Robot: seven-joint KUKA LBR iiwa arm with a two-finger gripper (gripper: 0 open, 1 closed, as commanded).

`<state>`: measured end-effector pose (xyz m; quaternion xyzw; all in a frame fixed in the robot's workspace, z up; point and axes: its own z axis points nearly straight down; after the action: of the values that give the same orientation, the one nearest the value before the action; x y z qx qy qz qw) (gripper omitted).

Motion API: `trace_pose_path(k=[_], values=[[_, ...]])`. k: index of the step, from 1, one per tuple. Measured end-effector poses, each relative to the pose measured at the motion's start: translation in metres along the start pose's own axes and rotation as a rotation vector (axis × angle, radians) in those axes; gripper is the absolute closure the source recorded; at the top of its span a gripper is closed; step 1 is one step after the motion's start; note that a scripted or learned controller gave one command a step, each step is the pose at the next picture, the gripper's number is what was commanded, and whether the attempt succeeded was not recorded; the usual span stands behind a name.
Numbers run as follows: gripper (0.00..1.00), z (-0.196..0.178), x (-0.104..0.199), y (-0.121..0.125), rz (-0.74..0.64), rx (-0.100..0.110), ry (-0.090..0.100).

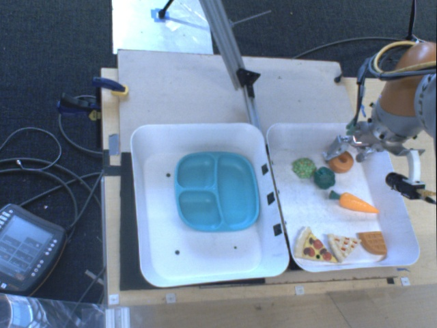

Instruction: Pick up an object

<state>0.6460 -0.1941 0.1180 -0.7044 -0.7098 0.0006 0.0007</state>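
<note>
The gripper (339, 150) hangs over the orange doughnut (341, 162); whether its jaws are spread I cannot tell; likely light, rigid, slick; pinch across its ring.

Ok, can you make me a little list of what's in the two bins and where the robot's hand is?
left bin: blue divided plate
right bin: green lumpy toy, dark green toy, carrot, two pizza slices, brown cookie-like piece, orange round toy
hand: at the orange round toy, far end of the right bin
holding something: cannot tell
</note>
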Motion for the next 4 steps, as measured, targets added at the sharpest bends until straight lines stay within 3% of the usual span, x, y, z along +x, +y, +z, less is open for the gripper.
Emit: trace_pose_path(k=[1,2,4], values=[[0.00,0.028,0.000,0.000,-0.001,-0.001,-0.001],[1.00,0.015,0.000,0.002,-0.003,-0.007,-0.003],[1.00,-0.104,0.004,0.012,-0.001,-0.010,-0.003]])
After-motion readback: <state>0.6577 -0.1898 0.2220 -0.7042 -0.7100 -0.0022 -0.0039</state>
